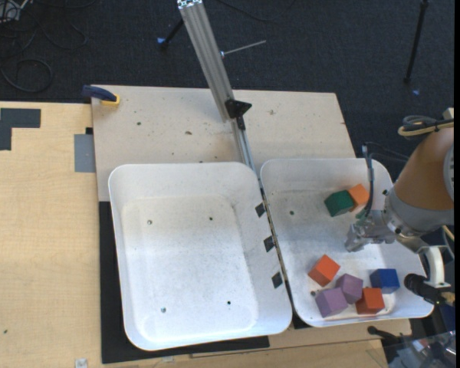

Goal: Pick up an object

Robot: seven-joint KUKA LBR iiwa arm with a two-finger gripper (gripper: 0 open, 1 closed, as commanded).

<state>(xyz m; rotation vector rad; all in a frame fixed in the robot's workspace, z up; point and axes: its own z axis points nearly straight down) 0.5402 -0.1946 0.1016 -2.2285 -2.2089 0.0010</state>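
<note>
Hovering low over the right bin [307, 176], the gripper [362, 236] hangs between the green block [339, 202] and the cluster of blocks nearer the front; whether it is apart or together cannot be told from this slant, and nothing shows clamped in it.

Candidates all lie in that bin: the green block touching an orange block [359, 195] at the back, an orange-red block [324, 269] alone in the middle, and two purple blocks [340, 295], a red-orange block [370, 301] and a blue block [384, 279] crowded by the front rim.

They look like small, stiff, light cubes, probably foam or wood, not fragile. Flat opposite faces suit a pinch; the lone orange-red block looks easiest, having free sides.

No brand, label or writing is legible anywhere.
</note>
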